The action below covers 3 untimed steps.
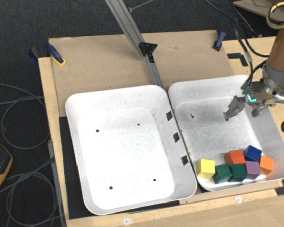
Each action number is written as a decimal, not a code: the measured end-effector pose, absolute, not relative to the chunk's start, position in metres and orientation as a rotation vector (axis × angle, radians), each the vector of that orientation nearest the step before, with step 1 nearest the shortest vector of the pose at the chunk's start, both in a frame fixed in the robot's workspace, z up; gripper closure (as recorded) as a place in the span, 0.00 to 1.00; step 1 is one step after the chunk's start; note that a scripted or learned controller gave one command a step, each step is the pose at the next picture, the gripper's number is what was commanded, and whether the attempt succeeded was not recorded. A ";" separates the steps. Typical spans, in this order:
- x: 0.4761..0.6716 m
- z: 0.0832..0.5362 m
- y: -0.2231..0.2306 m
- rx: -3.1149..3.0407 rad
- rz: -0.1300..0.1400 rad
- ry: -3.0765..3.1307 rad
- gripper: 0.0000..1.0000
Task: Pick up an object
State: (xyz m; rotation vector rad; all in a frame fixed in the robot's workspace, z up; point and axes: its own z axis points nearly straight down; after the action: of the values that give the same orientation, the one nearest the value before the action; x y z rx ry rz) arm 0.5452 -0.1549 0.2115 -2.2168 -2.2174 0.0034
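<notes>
Gripper (243, 108) hangs over the upper part of the right bin (202, 103), fingers spread apart, nothing between them. Likely staged high so it can drop onto a target.

All candidate objects sit well below the gripper in the camera view, bunched against the right bin's near wall, probably slid there on the slope of the bin floor. Count, seven blocks:
- 1 yellow block (206, 167), leftmost, slightly apart
- 2 green blocks (229, 172)
- 1 red-orange block (234, 157)
- 1 blue block (252, 152)
- 1 purple block (253, 168)
- 1 orange block (267, 163), directly below the gripper

The blocks are touching, so finger clearance looks tight; yellow seems the easiest pick.

Left bin (120, 149), far left of the gripper, holds no blocks.
</notes>
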 end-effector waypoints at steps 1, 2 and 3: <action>0.546 0.214 -0.155 -2.220 -0.001 -2.221 0.00; 0.548 0.171 -0.154 -2.217 0.004 -2.218 0.00; 0.549 0.118 -0.143 -2.215 0.004 -2.217 0.00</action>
State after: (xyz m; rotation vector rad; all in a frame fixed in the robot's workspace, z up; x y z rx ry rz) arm 0.5492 -0.1433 0.1184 -2.2154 -2.2174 0.0045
